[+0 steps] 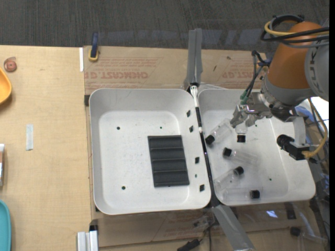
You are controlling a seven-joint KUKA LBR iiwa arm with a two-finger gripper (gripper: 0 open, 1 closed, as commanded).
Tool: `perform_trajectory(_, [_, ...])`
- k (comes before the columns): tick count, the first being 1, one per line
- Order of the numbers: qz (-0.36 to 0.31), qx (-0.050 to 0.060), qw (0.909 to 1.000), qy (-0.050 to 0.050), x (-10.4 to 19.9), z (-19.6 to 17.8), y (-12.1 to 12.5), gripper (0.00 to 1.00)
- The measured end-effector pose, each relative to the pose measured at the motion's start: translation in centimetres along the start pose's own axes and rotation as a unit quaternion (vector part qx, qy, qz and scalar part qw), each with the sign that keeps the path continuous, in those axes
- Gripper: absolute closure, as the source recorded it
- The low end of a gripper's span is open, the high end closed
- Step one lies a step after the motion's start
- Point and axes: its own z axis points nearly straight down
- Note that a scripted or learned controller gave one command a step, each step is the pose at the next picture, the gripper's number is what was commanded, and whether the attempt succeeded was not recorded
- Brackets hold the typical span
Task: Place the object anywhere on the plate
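Five small clear vials (227,152) with black caps are lying loose in the right bin (293,190), all of them to the right of the plate (168,161) and none touching it. One is lying nearest the plate, just past the wall where the two bins are meeting. Two more are sitting a little farther right of the plate, about level with its middle and lower half. A fourth is resting farthest toward the near-right of the plate, close to the bin's front wall.

My gripper (242,121) is hanging above the right bin, well to the right of the plate and beyond its far end. The fifth cap is showing just beneath the gripper. I cannot tell whether I am holding it, or whether the gripper is open or closed. My arm (293,61) is reaching in farther right of the plate, its orange band showing.

Dark and ribbed, the plate is lying flat in the middle of the left bin (104,140). Cardboard (136,69) is lying beyond the plate, behind both bins.
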Motion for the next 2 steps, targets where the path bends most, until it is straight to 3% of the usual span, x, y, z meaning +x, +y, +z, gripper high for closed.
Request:
perform_trajectory(1, [-0.058, 0.001, 0.9983, 0.000, 5.2, 0.1, 0.1, 1.00])
perform_trajectory(2, [-0.093, 0.001, 0.9956, -0.001, 12.6, 0.1, 0.1, 1.00])
